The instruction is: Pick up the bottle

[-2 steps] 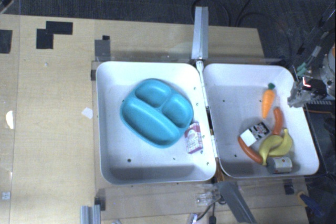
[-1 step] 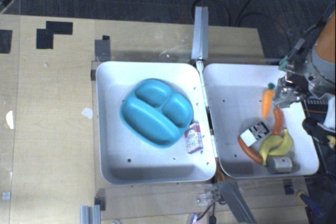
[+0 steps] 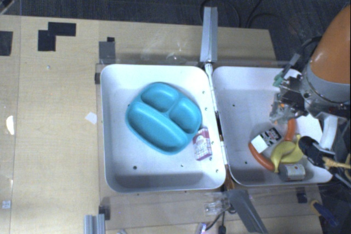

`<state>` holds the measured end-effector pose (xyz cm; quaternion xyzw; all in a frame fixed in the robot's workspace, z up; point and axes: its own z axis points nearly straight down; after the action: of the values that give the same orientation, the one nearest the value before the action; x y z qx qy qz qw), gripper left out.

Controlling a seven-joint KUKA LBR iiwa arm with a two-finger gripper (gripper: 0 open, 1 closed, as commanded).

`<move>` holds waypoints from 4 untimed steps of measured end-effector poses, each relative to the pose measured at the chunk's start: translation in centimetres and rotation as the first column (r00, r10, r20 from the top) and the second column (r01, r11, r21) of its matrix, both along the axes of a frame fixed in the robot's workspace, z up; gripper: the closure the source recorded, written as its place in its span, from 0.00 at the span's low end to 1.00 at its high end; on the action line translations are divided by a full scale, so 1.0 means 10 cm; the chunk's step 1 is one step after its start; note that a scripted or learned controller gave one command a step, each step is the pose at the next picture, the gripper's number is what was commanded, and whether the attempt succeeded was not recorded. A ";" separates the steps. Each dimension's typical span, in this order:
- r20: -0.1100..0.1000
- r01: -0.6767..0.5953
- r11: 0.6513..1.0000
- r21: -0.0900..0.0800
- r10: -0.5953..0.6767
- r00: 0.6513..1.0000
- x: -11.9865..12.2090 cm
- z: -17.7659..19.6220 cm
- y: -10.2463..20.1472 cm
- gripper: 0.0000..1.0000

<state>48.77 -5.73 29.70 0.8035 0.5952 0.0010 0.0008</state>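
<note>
Lying near the left white bin's (image 3: 118, 172) right edge, the small pink-labelled bottle (image 3: 202, 143) touches a blue three-compartment plastic tray (image 3: 163, 116); the gripper (image 3: 284, 109) hangs over the right white bin (image 3: 241, 90).

Two bins (image 3: 109, 118), one plate (image 3: 163, 117), one bottle (image 3: 202, 143).

Left bin (image 3: 115, 118): a blue divided plate (image 3: 163, 117), with a small bottle (image 3: 202, 143) lying just beside its right edge.
Right bin (image 3: 241, 112): a heap of small things (image 3: 277, 152) in the near right part.
Arm (image 3: 329, 57): over the right bin.
Gripper (image 3: 285, 109): above the heap.
Worktop (image 3: 49, 134): pale wood.
</note>
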 end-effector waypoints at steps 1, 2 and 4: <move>-0.001 0.701 0.714 0.000 -0.701 0.714 0.00 0.37 0.06 1.00; -0.002 0.779 0.627 0.002 -0.779 0.627 0.00 0.23 0.75 1.00; -0.003 0.748 0.664 0.001 -0.748 0.664 -0.01 -0.60 0.06 0.00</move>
<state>48.71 -5.16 23.67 0.9770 0.2135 0.0002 -0.0002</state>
